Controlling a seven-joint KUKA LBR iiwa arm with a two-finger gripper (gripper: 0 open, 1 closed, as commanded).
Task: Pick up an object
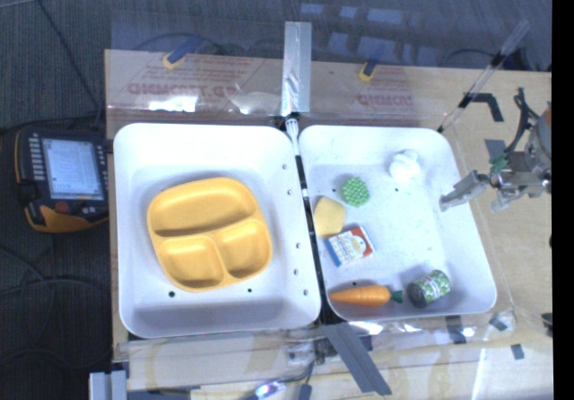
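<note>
**Objects lie in the right bin, gripper off to the side**

Objects sit in the right bin (466,237): a carrot (360,296) and a green can (429,288) at lower right of frame. I see the gripper (516,176) at the far right edge, well apart from them; its grip I cannot tell.
</note>
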